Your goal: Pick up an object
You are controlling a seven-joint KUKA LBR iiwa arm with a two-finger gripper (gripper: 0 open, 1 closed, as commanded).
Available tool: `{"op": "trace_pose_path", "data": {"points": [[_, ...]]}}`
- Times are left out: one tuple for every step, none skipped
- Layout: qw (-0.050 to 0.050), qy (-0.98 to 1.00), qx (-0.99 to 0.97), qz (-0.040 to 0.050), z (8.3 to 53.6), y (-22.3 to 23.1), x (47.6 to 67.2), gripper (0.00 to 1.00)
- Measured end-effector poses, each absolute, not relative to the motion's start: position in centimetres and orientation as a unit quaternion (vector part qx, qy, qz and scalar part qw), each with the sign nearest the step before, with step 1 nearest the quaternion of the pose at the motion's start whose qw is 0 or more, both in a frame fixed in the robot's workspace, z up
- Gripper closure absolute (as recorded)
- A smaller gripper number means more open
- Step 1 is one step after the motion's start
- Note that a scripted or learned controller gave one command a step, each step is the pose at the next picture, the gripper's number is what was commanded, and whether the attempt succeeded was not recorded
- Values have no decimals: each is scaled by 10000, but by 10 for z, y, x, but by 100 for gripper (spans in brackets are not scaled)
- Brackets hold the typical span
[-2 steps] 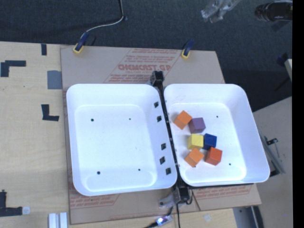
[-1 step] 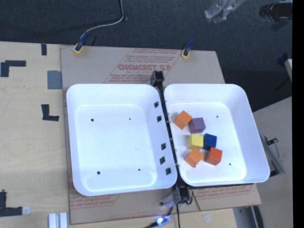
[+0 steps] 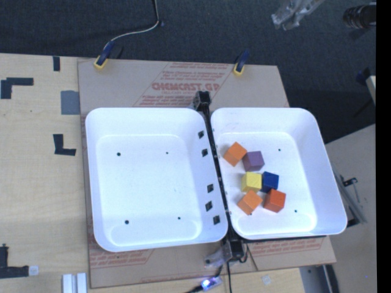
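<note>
While the left bin [image 3: 146, 176] sat beside it, the right bin [image 3: 305, 163] held 6 small blocks in a tight bunch. At the front were an orange block [image 3: 248, 201] and a red block [image 3: 274, 200]. Behind them sat a yellow block [image 3: 251, 181] touching a blue block [image 3: 269, 180], then a purple block [image 3: 253, 160] and another orange block [image 3: 234, 154]. Far back, the gripper [image 3: 292, 12] hung blurry above the dark floor, well apart from the bins; I cannot tell how it was set.

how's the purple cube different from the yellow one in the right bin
The purple cube is a dull, darker colour; the yellow cube is bright. The purple cube lies nearer the far side of the right bin, beside an orange cube; the yellow cube lies just in front of it, beside the blue cube. The purple cube looks slightly turned; the yellow sits squarer. Both look similar in size.
</note>
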State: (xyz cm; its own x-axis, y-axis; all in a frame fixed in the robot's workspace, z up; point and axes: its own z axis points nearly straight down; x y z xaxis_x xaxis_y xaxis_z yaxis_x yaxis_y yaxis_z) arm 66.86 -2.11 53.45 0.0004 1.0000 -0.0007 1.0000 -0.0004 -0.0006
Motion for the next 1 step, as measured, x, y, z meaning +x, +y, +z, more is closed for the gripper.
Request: {"op": "trace_pose_path", "data": {"points": [[1, 7068, 7074, -5, 534, -33, 669, 100]]}}
